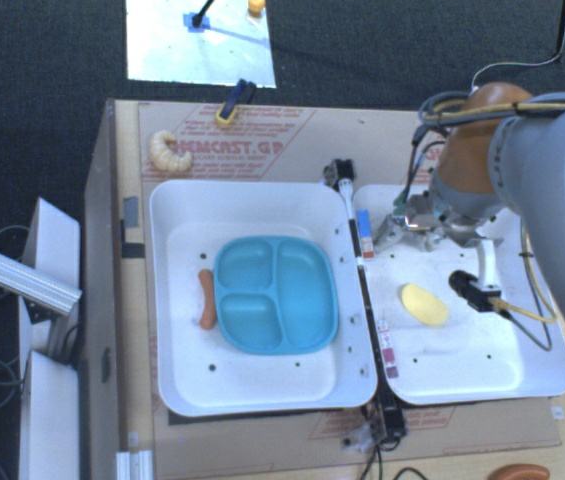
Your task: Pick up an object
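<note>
Yellow lump — smooth, oval (lemon-like) — near the hand.

The right bin lay bare along its front and right side. A yellow lemon-like piece sat near its middle, and the gripper with the grey arm hung over its rear left corner. In the left bin a blue divided plate filled the centre (an orange sausage just beside its left edge), leaving bare strips front and rear.

Brown cardboard-topped bench, left bin touching right bin, pale ridged toy back left, yellow-tipped tool on back edge.
</note>
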You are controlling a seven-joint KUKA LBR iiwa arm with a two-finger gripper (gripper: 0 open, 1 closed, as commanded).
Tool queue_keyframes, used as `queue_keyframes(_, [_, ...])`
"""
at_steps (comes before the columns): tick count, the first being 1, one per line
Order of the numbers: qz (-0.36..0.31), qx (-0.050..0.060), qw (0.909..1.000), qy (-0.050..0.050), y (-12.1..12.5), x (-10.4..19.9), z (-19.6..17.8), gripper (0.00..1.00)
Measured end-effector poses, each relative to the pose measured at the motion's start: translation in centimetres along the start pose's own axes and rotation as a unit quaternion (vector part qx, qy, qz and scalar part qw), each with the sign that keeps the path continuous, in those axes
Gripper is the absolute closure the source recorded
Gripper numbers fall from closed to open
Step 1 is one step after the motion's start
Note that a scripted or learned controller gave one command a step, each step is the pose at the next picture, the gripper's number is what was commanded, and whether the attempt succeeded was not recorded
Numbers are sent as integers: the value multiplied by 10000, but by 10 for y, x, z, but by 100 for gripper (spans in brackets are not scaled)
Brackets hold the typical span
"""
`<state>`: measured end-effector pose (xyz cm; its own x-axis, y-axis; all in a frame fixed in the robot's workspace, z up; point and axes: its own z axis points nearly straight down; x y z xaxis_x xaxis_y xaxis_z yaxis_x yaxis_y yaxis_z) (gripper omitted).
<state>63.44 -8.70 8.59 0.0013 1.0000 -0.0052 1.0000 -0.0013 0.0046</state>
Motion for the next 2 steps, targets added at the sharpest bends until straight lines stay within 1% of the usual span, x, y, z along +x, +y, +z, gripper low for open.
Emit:
queue_keyframes(1, [-7,21,10000,20,-64,-41,1,0])
queue_keyframes(2, [-13,22,10000,28,-96,-14,1,0])
